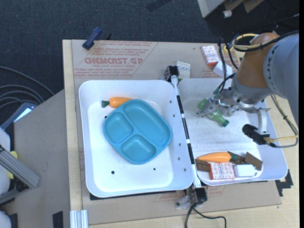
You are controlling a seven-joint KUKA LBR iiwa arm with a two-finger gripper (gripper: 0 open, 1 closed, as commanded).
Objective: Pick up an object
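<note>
The arm (266, 68) enters from the right and bends down over the right bin (278, 172), and its bulk hides that bin's far right corner. The tool (214, 107) sits low in the upper middle of this bin, tangled in view with a small green object (219, 118) lying right at its tip. The metal parts and the green piece blur together there, so whether the tool is spread or pinching anything cannot be told.

Along the near edge of the right bin lie an orange carrot (214, 157), a red and white box (221, 171) just in front of it, and a brown block (253, 160) to the right, all close together and hard to separate at their touching edges. A black cable loop (255, 134) hangs beside the arm over the bin's right side.

The left bin (95, 175) carries a blue divided plate (137, 130) in the middle, with a second carrot (116, 101) touching the plate's far left rim. Bare white floor runs around the plate, widest along the near side. In the right bin, the open floor lies between the tool and the row of 3 items at the near edge. A thin divider (183, 127) splits the 2 bins, which rest on the bench (76, 127).
</note>
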